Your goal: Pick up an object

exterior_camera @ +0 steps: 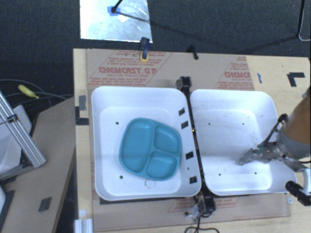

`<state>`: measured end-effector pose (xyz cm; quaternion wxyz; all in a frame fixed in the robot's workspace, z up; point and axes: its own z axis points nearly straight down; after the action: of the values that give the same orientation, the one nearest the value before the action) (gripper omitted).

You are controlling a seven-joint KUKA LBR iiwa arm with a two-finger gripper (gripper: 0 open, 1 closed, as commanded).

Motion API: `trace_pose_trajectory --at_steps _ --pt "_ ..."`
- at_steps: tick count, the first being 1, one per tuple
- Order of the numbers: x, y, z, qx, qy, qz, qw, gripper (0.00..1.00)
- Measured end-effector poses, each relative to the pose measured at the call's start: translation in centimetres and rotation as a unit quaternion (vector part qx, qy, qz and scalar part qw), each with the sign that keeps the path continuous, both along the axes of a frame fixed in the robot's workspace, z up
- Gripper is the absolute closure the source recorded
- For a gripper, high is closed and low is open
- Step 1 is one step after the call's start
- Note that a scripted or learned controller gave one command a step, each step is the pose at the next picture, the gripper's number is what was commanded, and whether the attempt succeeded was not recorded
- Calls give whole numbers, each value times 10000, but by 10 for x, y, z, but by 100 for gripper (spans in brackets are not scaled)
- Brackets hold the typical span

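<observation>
From my seat I see the blue divided plate [149, 148] lying flat in the left bin [104, 110], a little below and right of that bin's middle, well apart from the arm. It has three compartments, one long one on its left side and two smaller ones on its right, and it sits at a slight angle to the bin walls. Near its lower edge a small, faint ring-shaped thing [150, 183] rests on the bin floor, too pale for me to name. The gripper [248, 158] is low in the right bin [228, 98], toward the lower right of the frame, with the grey arm [296, 140] coming in from the right edge. Its tip reaches leftward over the bin floor, and I see nothing between its fingers; whether they are apart or together I cannot tell from this slant. Both bins sit on a board [129, 71] printed with red lettering, with black clips along the seam between them. In the upper left of the frame a shiny grey sheet [99, 11] lies on the dark floor, and a yellow and blue clamp [144, 49] sits at the board's top edge
</observation>
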<state>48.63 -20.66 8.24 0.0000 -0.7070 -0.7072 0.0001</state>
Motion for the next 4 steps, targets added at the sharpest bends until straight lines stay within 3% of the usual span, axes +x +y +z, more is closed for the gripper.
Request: trace_pose_trajectory --at_steps 1,2,3,4 --pt "5 0 67 -13 -33 20 10000 0" --pt "0 0 0 -5 -6 2 10000 0" --pt "1 0 41 -8 -21 16 10000 0" --pt "2 0 50 -10 -30 16 10000 100"
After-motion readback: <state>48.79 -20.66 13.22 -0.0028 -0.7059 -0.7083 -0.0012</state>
